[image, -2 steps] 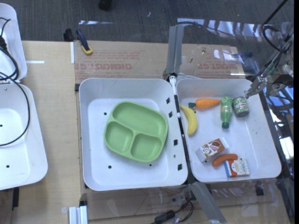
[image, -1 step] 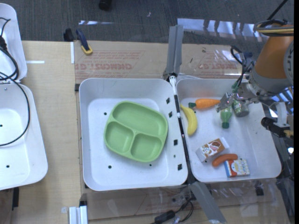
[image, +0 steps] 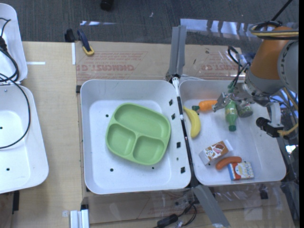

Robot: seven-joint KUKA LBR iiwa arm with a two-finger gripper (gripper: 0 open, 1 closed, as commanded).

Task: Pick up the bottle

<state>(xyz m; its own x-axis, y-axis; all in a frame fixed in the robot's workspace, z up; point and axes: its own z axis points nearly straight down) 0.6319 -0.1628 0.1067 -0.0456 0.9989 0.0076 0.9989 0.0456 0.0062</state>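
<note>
Table (image: 47, 56): brown, bearing two white bins.
Near: sausage (image: 228, 162), cartons.
Banana (image: 193, 121): landmark, right bin (image: 266, 170).
Bottle (image: 231, 116): green, right of banana.
End effector (image: 231, 102): clamped on bottle's top.
Carrot (image: 207, 105): beyond banana.

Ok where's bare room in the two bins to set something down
Left bin: bare floor rings the green plate. Right bin: bare between banana, bottle and juice box. Crowded near the hand and carrot.
</note>
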